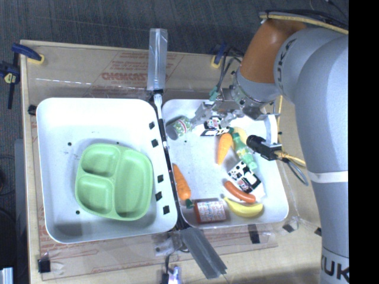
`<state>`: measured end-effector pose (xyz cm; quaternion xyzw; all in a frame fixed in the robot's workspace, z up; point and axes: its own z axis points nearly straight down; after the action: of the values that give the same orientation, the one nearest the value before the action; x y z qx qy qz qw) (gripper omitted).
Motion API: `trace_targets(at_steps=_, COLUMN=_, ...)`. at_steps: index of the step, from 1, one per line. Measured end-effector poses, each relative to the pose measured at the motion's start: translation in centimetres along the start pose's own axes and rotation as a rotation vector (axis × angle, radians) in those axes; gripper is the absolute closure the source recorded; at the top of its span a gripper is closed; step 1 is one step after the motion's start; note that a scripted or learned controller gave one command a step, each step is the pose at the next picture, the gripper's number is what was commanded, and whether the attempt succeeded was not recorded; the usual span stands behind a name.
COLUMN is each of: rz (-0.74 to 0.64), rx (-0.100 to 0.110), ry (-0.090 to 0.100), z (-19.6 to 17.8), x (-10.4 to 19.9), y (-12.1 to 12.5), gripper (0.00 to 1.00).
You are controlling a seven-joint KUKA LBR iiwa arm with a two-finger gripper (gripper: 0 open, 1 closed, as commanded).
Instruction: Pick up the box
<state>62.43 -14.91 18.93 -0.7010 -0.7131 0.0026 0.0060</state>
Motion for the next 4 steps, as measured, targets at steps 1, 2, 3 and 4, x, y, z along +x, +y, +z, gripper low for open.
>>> trace_targets(at_steps=1, rz=-0.014, rx=0.01, ry=0.004, z=-0.7, x=0.2, y=0.1, gripper=1.0)
trace_targets(at_steps=2, rz=0.407, rx=0.0, ry=0.004, z=10.1, x=-5.9, y=-6.9, gripper=1.0)
trace_targets(at_steps=3, rz=0.968, rx=-0.001, ry=0.004, z=1.6, x=-2.6, y=-8.6, gripper=1.0)
trace_targets(at_steps=4, rz=0.652, rx=-0.002, ry=0.007, z=10.1, x=-5.5, y=-13.7, gripper=1.0)
